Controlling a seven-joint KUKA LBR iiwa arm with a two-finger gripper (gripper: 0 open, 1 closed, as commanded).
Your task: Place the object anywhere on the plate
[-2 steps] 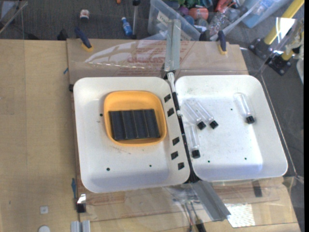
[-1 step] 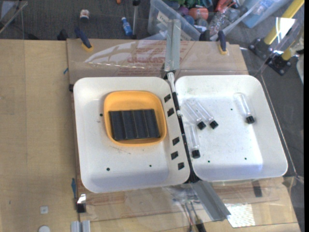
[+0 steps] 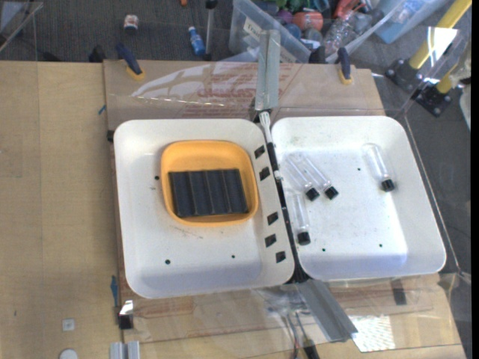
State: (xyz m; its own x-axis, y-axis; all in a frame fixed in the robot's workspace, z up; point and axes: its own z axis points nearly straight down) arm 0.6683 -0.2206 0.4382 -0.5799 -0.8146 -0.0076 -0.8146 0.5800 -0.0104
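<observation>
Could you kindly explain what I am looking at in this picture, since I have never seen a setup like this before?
This is a single camera fixed above a wooden bench, looking down at a slant. On the bench sit two shallow white bins side by side. The left bin holds an orange plate, and a dark ribbed block lies on that plate. The right bin holds several clear plastic tubes with black caps: a pair near the middle, one by the divider and one toward the far right. A robot arm would reach in from the right to move things onto the plate. Behind the bench stands a clear box of colourful toys.
</observation>
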